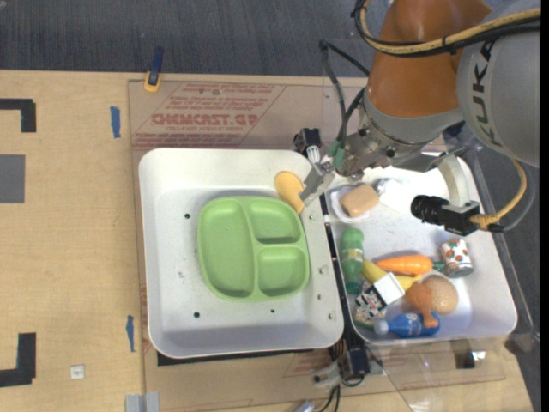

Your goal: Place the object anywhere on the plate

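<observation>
A: What are you looking at first?

B: You have a bench topped with brown cardboard (pixel 69 256), with dark floor beyond its far edge. A clear sheet printed in red lies behind the bins; you can read "CHEMCAST GP" (pixel 204 118) on it, reversed. Blue tape bits and black corner marks dot the cardboard.

A: And the big pieces?

B: The grey arm (pixel 497 75) with its orange band enters from your right; "KU" shows on its casing. The left bin (pixel 163 316) holds the green plate (pixel 253 247), three compartments, sitting flat. The right bin (pixel 493 307) holds the clutter: a tan block, a green bottle, a carrot, a brown round fruit, a blue toy, a small patterned cup.

A: The gripper?

B: You see the gripper (pixel 319 178) over the rim between the bins. Whether it is apart or together, I cannot tell.

A: The object?

B: The yellow object (pixel 289 189) lies in the left bin, just beside the plate's far right corner, near the gripper tip. Whether the two touch, you cannot tell.
</observation>
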Available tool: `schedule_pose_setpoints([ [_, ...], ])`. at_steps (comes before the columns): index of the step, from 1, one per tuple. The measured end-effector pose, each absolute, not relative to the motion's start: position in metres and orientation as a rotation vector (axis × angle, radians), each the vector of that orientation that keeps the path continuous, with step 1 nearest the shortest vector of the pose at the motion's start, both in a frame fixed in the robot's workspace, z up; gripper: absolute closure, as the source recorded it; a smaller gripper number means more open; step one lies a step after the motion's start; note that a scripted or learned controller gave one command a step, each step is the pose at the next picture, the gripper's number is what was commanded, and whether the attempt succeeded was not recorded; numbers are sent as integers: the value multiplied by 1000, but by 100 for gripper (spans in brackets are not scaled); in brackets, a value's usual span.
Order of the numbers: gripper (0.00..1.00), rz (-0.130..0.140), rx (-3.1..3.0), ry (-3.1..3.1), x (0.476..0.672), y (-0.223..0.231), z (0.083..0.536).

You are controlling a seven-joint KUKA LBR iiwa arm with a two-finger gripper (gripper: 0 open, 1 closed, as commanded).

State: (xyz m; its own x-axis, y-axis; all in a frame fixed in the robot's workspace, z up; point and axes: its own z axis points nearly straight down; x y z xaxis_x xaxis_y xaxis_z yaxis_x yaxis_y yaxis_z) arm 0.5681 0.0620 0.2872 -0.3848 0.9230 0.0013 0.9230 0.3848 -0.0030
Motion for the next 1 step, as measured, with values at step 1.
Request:
schedule_pose_setpoints([
  [1, 0, 3, -1741, -2612, 568, 62, 287],
])
